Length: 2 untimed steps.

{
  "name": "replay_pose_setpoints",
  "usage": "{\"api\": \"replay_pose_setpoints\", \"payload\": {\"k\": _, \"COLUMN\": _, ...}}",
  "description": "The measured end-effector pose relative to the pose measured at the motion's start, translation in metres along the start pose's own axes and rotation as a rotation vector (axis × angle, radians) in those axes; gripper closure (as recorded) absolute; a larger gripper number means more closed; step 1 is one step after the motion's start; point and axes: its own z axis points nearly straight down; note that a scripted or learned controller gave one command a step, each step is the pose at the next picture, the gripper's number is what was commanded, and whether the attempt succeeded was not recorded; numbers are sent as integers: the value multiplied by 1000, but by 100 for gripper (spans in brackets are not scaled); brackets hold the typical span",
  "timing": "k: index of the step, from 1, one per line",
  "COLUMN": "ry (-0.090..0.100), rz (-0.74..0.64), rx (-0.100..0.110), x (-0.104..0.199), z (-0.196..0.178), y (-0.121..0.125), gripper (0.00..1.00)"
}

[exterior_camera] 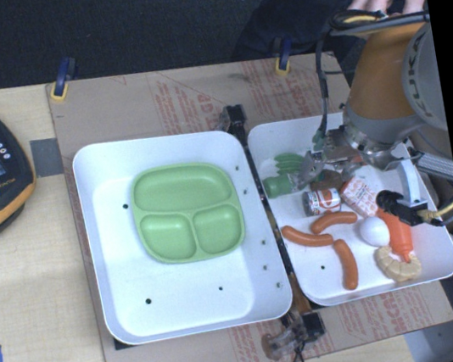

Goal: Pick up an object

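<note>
Lighting was pretty even and soft, looked like it came from overhead. The left bin (116,237) was bright white but not fully blown out, with only a faint shadow along its inner walls. The green tray (187,211) had a mild sheen, no harsh glare. The background past the surface (30,294) was almost black. Overall the picture was low-res and a bit soft, and the arm (390,80) looked blurry and dim.

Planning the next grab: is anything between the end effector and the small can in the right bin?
Nothing visible. The end effector sits just above the can in the right bin. A wrapped snack lies beside the can, not between.
</note>
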Motion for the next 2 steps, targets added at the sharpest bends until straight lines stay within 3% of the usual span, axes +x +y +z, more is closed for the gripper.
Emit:
{"api": "replay_pose_setpoints", "payload": {"k": 1, "ry": 7, "rz": -5, "rx": 31, "x": 8, "z": 60, "y": -63, "gripper": 0}}
{"api": "replay_pose_setpoints", "payload": {"k": 2, "ry": 6, "rz": -1, "rx": 38, "x": 3, "z": 49, "y": -62, "gripper": 100}}
